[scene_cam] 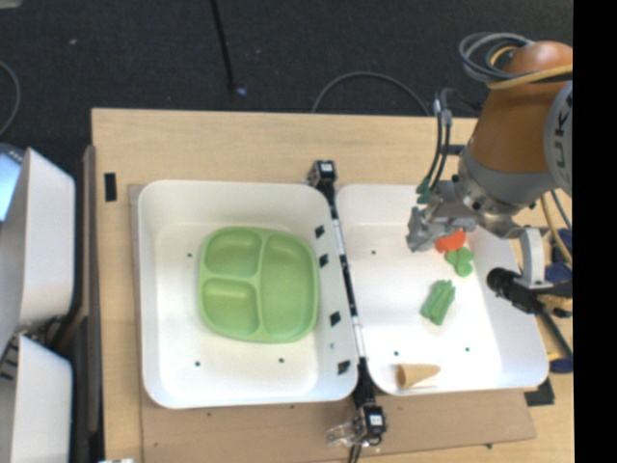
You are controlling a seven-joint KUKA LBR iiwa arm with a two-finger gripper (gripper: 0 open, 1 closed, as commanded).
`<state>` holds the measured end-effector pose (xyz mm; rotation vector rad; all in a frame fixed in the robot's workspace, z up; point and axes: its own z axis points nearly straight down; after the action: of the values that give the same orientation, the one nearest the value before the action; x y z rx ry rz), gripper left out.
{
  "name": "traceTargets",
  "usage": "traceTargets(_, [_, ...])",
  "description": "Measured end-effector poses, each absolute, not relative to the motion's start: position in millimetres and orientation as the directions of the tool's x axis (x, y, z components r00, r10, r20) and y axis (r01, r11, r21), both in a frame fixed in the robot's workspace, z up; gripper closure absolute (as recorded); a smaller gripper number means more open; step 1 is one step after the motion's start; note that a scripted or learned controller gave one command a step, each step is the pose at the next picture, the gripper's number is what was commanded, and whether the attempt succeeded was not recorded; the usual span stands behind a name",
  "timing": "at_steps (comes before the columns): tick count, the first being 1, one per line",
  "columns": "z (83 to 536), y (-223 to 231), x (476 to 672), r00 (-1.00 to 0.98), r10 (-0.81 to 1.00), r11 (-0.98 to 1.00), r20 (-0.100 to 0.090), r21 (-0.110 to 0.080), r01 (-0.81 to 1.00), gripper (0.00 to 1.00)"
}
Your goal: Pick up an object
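Note:
My gripper (425, 231) hangs over the far part of the right bin (386, 355), below the grey and orange arm. A small orange-red piece (451, 243) lies right beside it, partly under the wrist. Touching that piece on its near side is a small green blob (464, 262). A ridged green piece (438, 301) lies nearer the middle of the bin, and a tan cone-shaped piece (417, 375) rests by the bin's near edge. Nothing shows between the gripper's tips.
The left bin (164, 355) holds a green divided plate (258, 283) at its middle. A black-clipped divider (339, 278) runs between the two bins. The wooden bench (212, 143) surrounds both bins.

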<state>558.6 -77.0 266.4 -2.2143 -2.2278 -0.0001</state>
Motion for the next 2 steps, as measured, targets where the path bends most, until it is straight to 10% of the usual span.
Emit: traceTargets(2, [271,19,568.3,-0.007,1.000,0.007,0.001,0.001,1.000,1.00])
